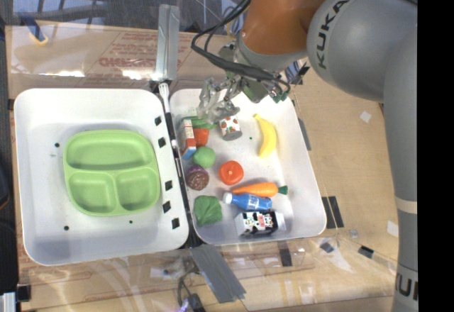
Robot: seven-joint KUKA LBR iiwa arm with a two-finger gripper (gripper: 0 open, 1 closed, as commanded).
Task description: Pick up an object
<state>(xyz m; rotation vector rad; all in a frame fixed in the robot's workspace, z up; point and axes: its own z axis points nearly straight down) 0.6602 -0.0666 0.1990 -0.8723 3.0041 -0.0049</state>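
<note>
A grey arm (355,34) is seen above the right bin (306,183), its gripper (220,99) hung with fingers parted over a small cube (230,127) beside a banana (267,136).

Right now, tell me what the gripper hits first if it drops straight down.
Probably the small can or the dice-like cube at the right bin's far end; the gripper hangs just above them, though depth is unclear.

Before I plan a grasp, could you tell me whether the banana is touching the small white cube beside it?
Apart. The camera view shows a clear strip of white bin floor between the banana and the small white cube.
</note>
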